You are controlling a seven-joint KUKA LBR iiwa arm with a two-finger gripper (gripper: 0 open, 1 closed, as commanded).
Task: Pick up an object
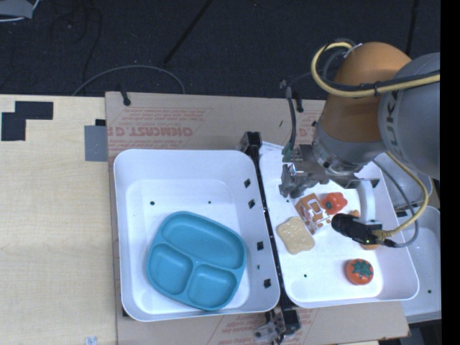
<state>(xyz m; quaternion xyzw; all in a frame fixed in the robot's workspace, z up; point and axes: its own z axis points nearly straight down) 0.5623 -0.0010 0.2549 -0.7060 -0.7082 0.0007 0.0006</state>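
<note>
Camera view: gripper (290, 180) sits just left of red-and-white toy (320, 207); grip state unclear.

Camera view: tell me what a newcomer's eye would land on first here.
The grey arm with its orange band looms over the right bin, its gripper low near that bin's back left corner. Next comes the blue divided plate, lying alone in the left bin. Small toys cluster in the right bin: a tan bread slice, a red-and-white piece and an orange tomato-like toy near the front.
</note>
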